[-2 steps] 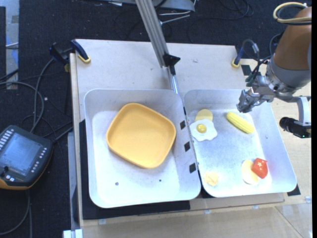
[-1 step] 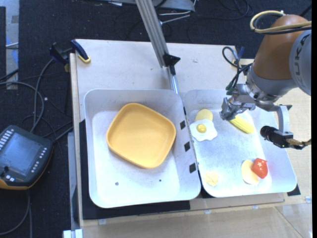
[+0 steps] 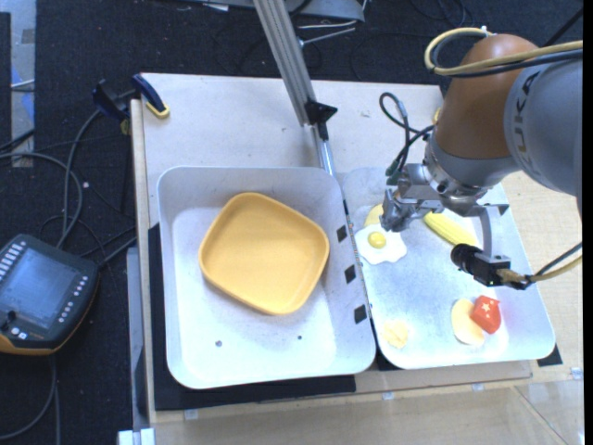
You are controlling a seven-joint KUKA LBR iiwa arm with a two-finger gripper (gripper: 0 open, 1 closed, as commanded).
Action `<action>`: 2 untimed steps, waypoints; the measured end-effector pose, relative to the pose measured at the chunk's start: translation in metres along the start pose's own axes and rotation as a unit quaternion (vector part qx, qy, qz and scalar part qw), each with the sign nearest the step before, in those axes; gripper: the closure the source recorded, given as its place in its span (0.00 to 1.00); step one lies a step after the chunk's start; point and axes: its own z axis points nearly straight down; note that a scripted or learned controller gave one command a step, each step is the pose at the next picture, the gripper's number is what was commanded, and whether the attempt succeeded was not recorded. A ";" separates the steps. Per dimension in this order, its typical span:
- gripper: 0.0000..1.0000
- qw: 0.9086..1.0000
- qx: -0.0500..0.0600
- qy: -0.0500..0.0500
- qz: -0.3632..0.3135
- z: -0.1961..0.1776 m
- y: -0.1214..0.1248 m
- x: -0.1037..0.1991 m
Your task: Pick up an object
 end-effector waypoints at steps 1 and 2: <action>1.00 1.000 0.000 0.000 0.000 0.005 -0.024 0.048; 1.00 1.000 0.000 0.000 0.000 0.006 -0.032 0.099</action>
